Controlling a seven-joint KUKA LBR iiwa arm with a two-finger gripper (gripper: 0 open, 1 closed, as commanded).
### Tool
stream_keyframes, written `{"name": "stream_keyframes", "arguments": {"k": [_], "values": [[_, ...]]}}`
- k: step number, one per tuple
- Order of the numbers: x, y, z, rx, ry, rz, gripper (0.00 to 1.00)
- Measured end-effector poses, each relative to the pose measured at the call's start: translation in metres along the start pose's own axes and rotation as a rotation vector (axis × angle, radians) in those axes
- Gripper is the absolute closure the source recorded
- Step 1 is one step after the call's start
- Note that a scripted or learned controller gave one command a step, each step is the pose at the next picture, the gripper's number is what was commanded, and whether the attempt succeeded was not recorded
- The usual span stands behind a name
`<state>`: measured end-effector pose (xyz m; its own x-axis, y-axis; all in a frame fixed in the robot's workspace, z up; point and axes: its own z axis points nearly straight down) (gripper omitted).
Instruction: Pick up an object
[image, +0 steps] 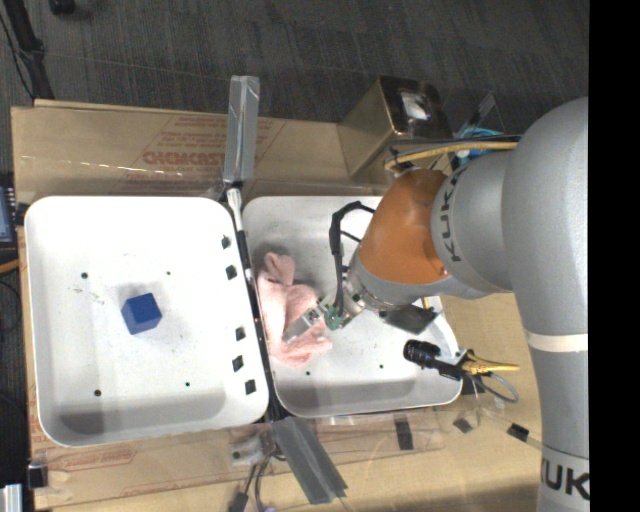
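The tool (318, 320) sits low in the right bin (400, 392), at the edge of a pink cloth (288, 305) lying along that bin's left wall; its grip cannot be told. A blue cube (142, 311) rests in the left bin (60, 400).

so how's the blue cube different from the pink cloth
The blue cube is small, rigid and boxy; the pink cloth is larger, soft and crumpled. The cube sits alone in the left bin; the cloth lies in the right bin against the dividing wall, with the gripper at its edge. Both rest on a bin floor.
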<state>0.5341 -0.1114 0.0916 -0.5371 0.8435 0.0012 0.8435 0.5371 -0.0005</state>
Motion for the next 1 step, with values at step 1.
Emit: {"name": "stream_keyframes", "arguments": {"k": [1], "values": [[-0.0006, 0.0005, -0.0094, 0.001, 0.001, -0.004, 1.0]]}}
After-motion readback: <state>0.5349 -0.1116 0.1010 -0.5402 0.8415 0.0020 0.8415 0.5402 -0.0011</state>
